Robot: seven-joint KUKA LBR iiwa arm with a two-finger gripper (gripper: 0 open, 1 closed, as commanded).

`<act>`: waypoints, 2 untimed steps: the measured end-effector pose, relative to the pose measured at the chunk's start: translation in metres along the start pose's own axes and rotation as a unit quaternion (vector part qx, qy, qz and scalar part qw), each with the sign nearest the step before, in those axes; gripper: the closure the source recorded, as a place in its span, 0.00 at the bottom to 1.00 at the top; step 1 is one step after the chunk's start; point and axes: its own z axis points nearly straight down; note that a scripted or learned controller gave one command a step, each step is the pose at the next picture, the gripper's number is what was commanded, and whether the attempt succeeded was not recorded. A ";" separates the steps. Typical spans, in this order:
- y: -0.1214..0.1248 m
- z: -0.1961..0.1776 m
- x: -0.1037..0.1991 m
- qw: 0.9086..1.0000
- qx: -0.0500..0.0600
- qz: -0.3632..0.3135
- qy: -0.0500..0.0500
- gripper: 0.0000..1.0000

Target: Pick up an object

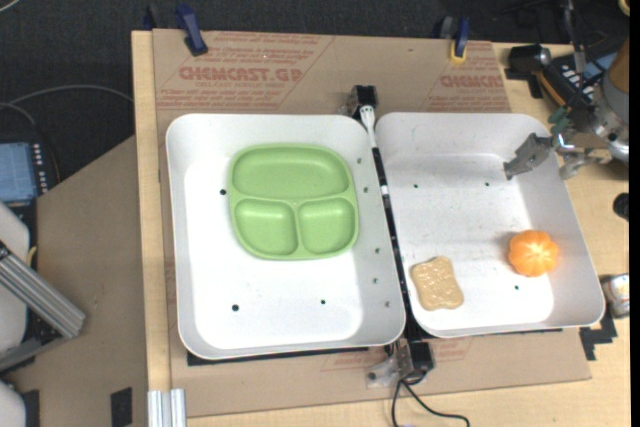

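Gripper: finger state cannot be determined. Below it lies the orange, round, firm, likely prone to roll; grasp across its widest middle.

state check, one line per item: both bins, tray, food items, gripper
Left bin: flat on the bench, holds the green tray.
Green divided tray: upright, all three compartments bare.
Right bin: holds the orange and the cracker.
Orange: resting loose near the bin's right side.
Cracker: lying flat near the front edge.
Gripper: above the right bin's far right corner, nothing between its fingers.
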 end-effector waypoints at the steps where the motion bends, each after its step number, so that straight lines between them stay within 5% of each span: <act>1: -0.041 0.121 -0.023 1.000 0.000 -0.002 0.002 0.00; 2: -0.041 0.110 -0.025 1.000 -0.002 -0.001 0.000 1.00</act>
